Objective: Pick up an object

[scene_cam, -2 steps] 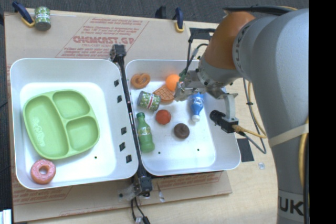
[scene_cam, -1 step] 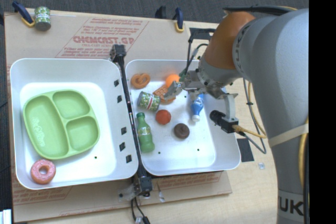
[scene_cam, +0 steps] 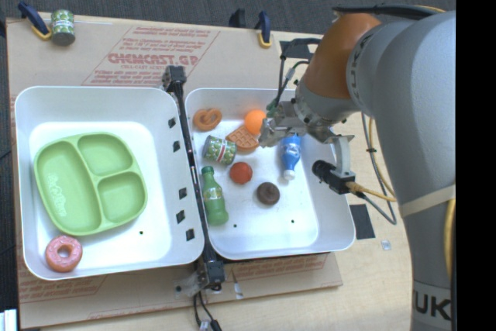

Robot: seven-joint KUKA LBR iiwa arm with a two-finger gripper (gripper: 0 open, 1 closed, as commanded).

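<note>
Crowded right bin [scene_cam: 333, 225]: toys packed toward ten o'clock. Gripper [scene_cam: 271, 128] low at the cluster's three o'clock side, beside blue-capped bottle [scene_cam: 291, 155], waffle [scene_cam: 243, 139] and orange ball [scene_cam: 255, 121]; opening impossible to tell, nothing seen held. Likely risk: nudging neighbours, closing on nothing.

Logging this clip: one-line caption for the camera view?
Grey arm's tool hovers in the right white bin near a blue plastic bottle; left white bin holds a green divided plate.
</note>
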